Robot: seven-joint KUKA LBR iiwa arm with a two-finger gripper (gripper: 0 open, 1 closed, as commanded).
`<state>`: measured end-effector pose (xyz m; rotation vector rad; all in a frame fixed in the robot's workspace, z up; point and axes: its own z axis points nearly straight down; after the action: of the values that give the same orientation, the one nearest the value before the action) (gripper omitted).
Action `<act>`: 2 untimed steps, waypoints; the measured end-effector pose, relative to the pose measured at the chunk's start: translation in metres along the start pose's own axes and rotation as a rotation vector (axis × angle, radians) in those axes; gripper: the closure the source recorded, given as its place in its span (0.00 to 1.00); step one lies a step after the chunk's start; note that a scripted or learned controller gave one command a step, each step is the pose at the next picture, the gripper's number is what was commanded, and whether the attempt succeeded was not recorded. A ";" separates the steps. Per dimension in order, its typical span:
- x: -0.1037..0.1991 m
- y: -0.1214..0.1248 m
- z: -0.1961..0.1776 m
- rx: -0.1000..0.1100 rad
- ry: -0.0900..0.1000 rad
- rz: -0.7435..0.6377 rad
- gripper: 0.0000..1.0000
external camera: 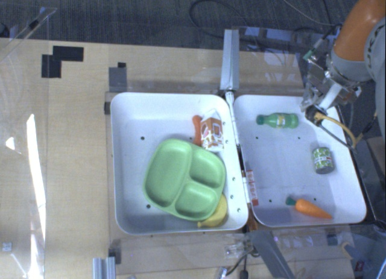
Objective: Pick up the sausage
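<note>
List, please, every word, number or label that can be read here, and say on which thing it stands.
None can be read.
Small carton: red and white print, too blurred.
Green bottle: label too small.
Can: label blurred.
Strip on the bin divider: red marks, unreadable.

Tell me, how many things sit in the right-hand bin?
3: a green bottle near the far edge, a small can by the right side, a carrot near the front.
</note>
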<state>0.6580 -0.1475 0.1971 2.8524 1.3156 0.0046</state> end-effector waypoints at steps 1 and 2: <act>-0.014 0.010 -0.131 -0.004 0.002 0.253 1.00; 0.021 -0.036 -0.030 0.000 0.000 0.297 1.00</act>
<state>0.6443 -0.1080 0.2269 3.0162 0.8791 0.0037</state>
